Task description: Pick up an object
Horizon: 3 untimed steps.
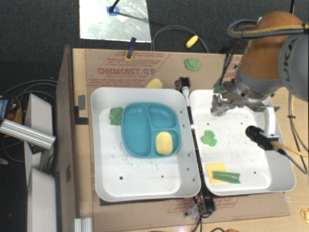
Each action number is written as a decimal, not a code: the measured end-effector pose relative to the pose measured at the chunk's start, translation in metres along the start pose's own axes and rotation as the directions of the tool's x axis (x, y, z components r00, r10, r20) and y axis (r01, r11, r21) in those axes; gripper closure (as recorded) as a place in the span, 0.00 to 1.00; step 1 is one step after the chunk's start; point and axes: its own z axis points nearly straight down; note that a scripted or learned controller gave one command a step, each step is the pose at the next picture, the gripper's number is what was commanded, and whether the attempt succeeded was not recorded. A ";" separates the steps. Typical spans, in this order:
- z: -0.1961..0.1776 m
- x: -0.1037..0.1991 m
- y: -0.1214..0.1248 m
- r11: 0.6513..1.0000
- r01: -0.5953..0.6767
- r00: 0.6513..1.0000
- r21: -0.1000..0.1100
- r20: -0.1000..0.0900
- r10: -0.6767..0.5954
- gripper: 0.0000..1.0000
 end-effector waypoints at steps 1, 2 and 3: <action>0.010 0.080 0.016 1.000 0.007 1.000 0.004 -0.002 -0.007 1.00; 0.013 -0.011 0.033 1.000 -0.011 1.000 0.004 0.004 0.011 1.00; 0.040 0.061 0.033 1.000 0.005 1.000 0.007 -0.003 -0.005 1.00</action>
